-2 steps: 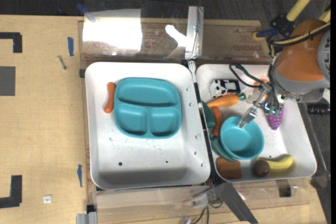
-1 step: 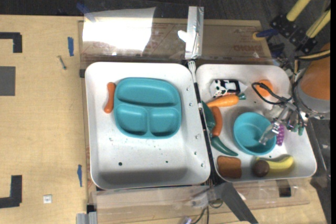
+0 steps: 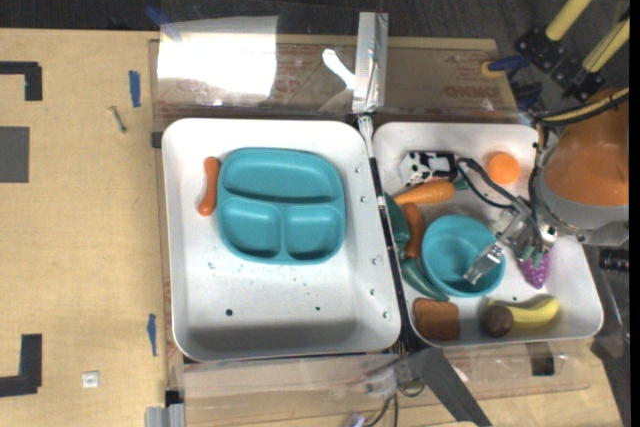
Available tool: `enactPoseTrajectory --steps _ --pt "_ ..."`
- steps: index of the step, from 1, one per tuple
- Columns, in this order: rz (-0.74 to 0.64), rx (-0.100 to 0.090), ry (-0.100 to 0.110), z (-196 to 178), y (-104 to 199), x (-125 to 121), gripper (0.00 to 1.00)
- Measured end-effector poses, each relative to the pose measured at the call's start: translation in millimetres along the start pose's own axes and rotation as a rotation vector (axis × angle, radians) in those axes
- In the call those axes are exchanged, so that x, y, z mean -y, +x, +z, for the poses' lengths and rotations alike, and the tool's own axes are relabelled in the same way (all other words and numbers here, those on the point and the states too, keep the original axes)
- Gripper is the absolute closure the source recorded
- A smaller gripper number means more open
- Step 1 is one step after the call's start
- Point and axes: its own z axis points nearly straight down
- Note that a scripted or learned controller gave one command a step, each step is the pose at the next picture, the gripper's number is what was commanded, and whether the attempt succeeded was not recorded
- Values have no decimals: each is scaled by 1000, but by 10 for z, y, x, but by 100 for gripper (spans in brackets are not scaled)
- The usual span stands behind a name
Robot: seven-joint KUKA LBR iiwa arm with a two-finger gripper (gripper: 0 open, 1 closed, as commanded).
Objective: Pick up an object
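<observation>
Over the right bin point(image 3: 592, 313) my gripper point(image 3: 487, 265) hung low above the teal bowl point(image 3: 450, 250), its metal tip at the bowl's near-right rim. I could not tell from this slanted view whether the fingers stood apart or together; nothing showed between them, so I counted no object as held.

The bowl looked to me the likeliest target, sitting near the middle of that bin with the carrot point(image 3: 428, 194) just beyond it. I judged it to be light, stiff plastic with a smooth, rather slippery wall; the rim seemed the only sensible hold, one finger inside and one outside, since the round body would likely slide out of a pinch across it. The grapes point(image 3: 535, 266) just right of the gripper looked soft and lumpy, probably forgiving to squeeze. The banana point(image 3: 532, 313) at the near edge I guessed to be light and best taken across its middle.

Counting the right bin: one bowl, one carrot, one orange ball point(image 3: 504, 166), one black-and-white toy point(image 3: 430, 163), one bunch of grapes, one banana, one small dark round fruit point(image 3: 496, 320) touching the banana's left end, and one brown block point(image 3: 437, 318) in the near-left corner. The left bin point(image 3: 200, 310) held one teal divided plate point(image 3: 279, 204) with three compartments and one orange sausage-shaped piece point(image 3: 209, 186) just beside its left edge. Two bins stood on the tabletop point(image 3: 70, 245).
</observation>
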Motion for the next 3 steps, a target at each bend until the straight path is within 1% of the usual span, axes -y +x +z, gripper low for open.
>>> enactPoseTrajectory --steps 1,2,3 --pt "-107 6 -4 -13 179 -630 0" --pt "-373 1 -1 -686 -881 -923 0" --pt "-425 -14 5 24 -766 -1148 0"
